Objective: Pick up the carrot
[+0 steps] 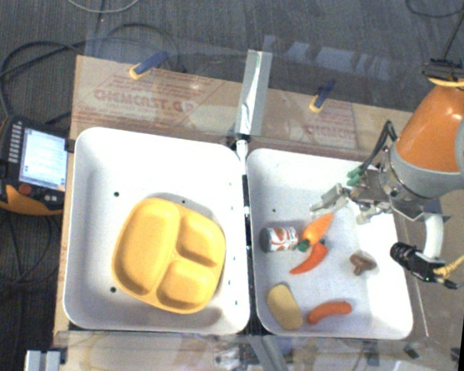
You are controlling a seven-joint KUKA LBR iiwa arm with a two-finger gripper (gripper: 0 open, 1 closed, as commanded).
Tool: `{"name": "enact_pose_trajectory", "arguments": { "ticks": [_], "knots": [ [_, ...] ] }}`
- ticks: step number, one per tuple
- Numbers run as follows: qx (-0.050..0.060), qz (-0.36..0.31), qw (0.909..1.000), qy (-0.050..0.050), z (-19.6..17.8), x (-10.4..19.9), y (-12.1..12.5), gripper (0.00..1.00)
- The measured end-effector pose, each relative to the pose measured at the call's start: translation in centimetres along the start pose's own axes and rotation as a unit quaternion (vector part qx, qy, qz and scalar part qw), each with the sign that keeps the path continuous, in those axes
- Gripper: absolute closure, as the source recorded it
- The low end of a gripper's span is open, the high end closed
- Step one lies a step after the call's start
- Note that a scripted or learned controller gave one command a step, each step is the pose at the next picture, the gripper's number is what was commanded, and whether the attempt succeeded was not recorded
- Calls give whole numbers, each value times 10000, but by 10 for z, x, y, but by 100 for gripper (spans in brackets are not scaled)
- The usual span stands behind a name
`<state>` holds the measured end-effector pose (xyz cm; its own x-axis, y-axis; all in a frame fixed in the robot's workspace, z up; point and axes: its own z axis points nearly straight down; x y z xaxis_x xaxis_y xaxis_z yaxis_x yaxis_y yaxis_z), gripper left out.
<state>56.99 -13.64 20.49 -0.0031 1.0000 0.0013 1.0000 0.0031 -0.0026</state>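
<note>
The carrot lies in the right bin near its middle. It is orange and slanted, with a bit of green at its upper left. A second orange piece lies just above it, pointing up and to the right. My gripper hangs over the bin's upper middle, up and to the right of the carrot. Its fingers are spread open with nothing between them. The left finger's tip is close to the top of the upper orange piece.
In the right bin, a small can lies left of the carrot. A tan potato-like lump and a red sausage sit at the front, a brown item to the right. The left bin holds a yellow divided plate.
</note>
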Motion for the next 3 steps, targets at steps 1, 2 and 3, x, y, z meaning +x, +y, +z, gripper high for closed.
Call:
{"name": "enact_pose_trajectory", "arguments": {
  "ticks": [1,2,3],
  "knots": [
    [-5,-264,9996,-12,112,-40,45,0],
    [-4,-263,9997,-7,103,-39,45,100],
    [-9,-2750,9614,-5,33,23,27,100]
  ]
}}
